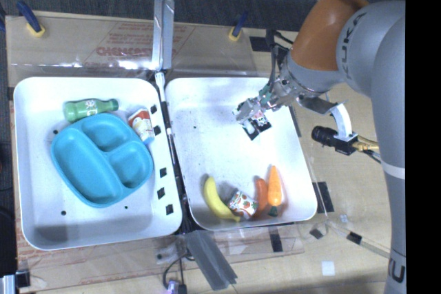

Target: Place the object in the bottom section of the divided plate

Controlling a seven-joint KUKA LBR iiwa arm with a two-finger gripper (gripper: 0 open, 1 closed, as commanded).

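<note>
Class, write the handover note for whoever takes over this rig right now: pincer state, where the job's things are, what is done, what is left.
Pincer: over the upper part of the right bin, nothing seen in it.
Blue divided plate: left bin, its sections bare; green bottle and a small can beside its upper rim.
Right bin's lower edge: banana, two carrots, small carton.
Done: nothing placed.
Left: pick an object, set it in the plate's bottom section.
</note>
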